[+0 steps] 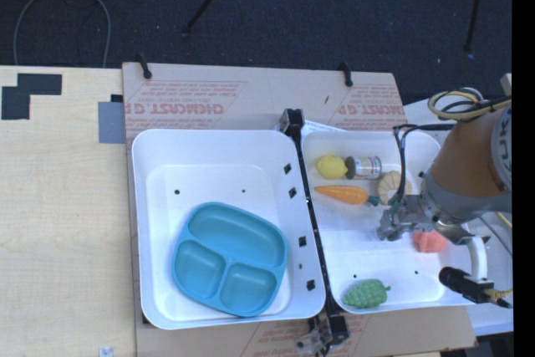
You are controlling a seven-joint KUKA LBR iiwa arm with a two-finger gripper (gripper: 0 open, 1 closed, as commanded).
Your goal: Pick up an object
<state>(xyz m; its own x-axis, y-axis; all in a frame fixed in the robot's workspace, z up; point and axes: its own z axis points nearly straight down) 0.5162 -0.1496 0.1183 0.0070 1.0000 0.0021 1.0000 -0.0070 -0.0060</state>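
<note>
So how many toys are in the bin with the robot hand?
6 that I can see: a lemon, a small can, a carrot, a beige piece, a pink piece and a green one. The arm may hide more.

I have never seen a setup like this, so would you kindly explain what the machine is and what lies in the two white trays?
One camera looks down at a slant on a bench. The grey and orange shape at the right is a robot arm, and its gripper is down inside the right bin. That bin holds toy food: a yellow lemon, an orange carrot, a small can, a pink piece and a green bumpy fruit. The left bin holds a blue divided plate. I see nothing between the fingers.
</note>
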